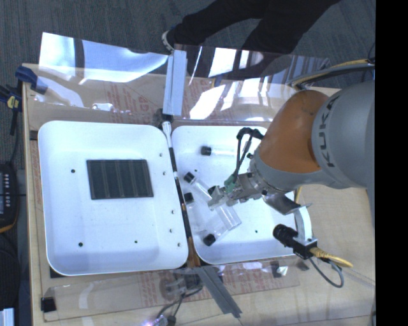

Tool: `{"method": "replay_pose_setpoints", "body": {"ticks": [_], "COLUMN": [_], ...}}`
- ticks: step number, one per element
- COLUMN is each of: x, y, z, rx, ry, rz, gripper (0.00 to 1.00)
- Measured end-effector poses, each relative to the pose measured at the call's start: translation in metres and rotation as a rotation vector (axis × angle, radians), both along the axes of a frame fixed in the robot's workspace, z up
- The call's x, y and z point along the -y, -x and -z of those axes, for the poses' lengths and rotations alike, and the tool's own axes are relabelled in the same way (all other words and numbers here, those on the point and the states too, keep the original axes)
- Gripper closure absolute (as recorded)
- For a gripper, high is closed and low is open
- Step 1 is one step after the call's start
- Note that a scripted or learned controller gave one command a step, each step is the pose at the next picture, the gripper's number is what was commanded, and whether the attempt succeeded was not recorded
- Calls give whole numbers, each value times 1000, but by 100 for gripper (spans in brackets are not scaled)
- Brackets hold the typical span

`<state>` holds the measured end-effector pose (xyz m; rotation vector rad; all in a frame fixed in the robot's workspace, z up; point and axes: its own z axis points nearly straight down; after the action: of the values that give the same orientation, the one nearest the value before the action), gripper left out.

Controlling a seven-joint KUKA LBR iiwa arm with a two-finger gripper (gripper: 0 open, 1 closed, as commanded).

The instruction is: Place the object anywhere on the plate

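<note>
We see the arm (319, 143) reaching in from the right over the right bin (191, 137), orange band up top, grey link beside it. Gripper (223, 196) sits low over the middle of that bin, among clear plastic tubes. We can't tell its state from this view; the tip blends into the clear plastic.

Task things: several clear tubes with black caps (206, 151) lie scattered in the right bin, one near the top, a couple by the divider, one near the bottom left corner (208, 240). A clear tube (224, 219) lies just below the gripper; whether it's touching we can't tell. The plate (120, 179), a dark ribbed rectangle, lies flat in the middle of the left bin (64, 242), well apart from the tubes.

Surface: both white bins sit side by side on a wooden bench (95, 105) with a glossy clear sheet (108, 63) behind, reflecting light. Cables (328, 261) trail at the bench's lower right. Dark grey floor (83, 19) beyond the bench.
</note>
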<state>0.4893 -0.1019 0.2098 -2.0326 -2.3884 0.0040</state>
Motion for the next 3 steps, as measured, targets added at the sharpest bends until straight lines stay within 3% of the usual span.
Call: {"method": "replay_pose_setpoints", "body": {"ticks": [1, 2, 3], "x": [-80, -139, -224], "y": [14, 14, 14], "z": [4, 19, 12], "rx": [-2, -2, 0], "ry": [-1, 2, 3], "rz": [-283, 55, 365], "gripper": [100, 100, 100]}}
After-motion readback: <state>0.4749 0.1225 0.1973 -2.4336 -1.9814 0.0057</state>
